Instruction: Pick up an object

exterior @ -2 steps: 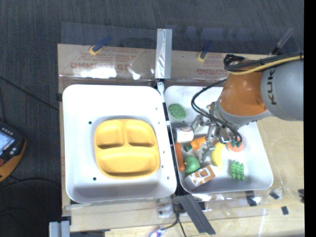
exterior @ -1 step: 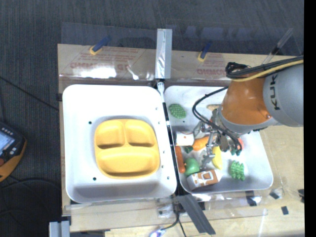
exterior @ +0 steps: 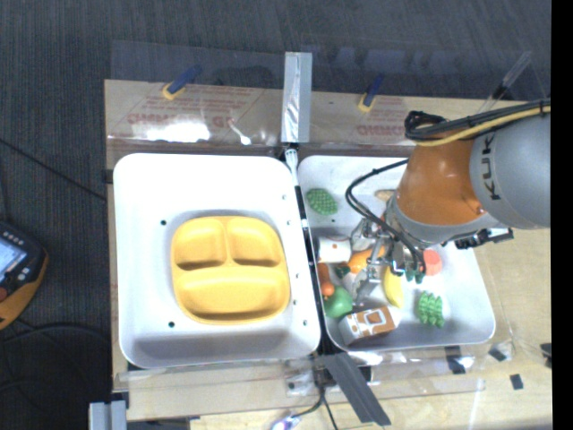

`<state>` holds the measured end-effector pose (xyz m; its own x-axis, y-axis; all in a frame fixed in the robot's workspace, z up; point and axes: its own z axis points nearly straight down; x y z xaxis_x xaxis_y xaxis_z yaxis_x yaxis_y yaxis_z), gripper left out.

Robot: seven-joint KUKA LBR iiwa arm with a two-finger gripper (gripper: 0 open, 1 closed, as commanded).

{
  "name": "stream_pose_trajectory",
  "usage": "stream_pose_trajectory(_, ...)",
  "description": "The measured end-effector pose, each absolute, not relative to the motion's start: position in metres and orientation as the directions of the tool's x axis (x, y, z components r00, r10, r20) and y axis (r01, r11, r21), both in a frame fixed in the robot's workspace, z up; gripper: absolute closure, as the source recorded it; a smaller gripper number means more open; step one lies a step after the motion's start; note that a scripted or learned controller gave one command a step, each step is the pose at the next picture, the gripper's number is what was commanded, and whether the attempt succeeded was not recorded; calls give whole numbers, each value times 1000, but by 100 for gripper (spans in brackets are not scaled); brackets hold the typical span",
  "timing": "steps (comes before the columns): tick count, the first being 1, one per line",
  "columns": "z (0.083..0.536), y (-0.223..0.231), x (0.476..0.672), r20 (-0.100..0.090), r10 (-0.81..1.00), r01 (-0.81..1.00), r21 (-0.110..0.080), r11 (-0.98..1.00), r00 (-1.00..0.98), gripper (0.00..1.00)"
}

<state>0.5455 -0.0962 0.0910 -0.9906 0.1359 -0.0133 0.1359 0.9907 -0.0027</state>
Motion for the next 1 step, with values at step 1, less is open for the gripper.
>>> stream_pose_trajectory(1, 102, -96, 548, -20, 135, 135, -6, 991, -991, 100)
